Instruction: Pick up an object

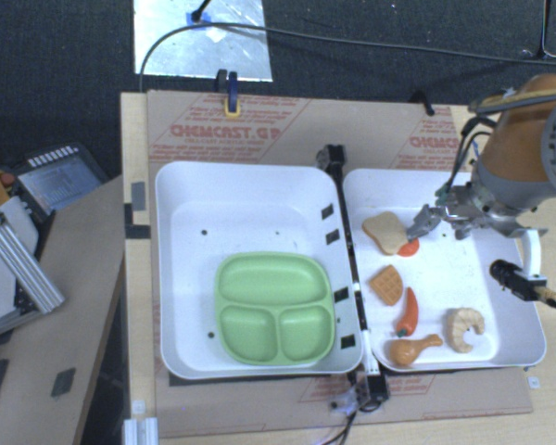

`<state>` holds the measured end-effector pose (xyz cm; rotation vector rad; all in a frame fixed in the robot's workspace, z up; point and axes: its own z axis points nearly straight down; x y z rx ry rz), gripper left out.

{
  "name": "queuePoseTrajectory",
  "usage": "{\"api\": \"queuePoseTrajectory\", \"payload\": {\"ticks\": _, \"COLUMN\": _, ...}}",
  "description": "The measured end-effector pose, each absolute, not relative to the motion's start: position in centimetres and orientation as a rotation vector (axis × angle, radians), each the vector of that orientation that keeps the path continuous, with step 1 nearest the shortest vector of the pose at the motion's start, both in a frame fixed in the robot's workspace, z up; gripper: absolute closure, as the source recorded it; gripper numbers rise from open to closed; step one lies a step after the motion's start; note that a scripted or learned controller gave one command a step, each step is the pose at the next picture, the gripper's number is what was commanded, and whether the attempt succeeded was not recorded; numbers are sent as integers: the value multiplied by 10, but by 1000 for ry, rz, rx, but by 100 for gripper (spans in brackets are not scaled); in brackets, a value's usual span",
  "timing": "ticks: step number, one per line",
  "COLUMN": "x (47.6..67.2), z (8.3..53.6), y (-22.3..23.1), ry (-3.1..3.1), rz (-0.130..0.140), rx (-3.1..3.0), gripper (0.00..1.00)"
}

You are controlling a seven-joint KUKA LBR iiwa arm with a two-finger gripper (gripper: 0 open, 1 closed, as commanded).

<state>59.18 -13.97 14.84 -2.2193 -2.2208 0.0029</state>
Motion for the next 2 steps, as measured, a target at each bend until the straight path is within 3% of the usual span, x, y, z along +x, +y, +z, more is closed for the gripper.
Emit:
{"api": "queuePoseTrajectory", "payload": {"ticks": 1, "x": 595, "z": 91, "y": -132, "ry": -2224, "rz": -2, "rx": -2218, "gripper": 0}}
{"api": "queuePoseTrajectory", "payload": {"ticks": 2, "x": 597, "z": 106, "y": -132, "ry": -2229, "rz": -10, "rx": -2222, "gripper": 100}}
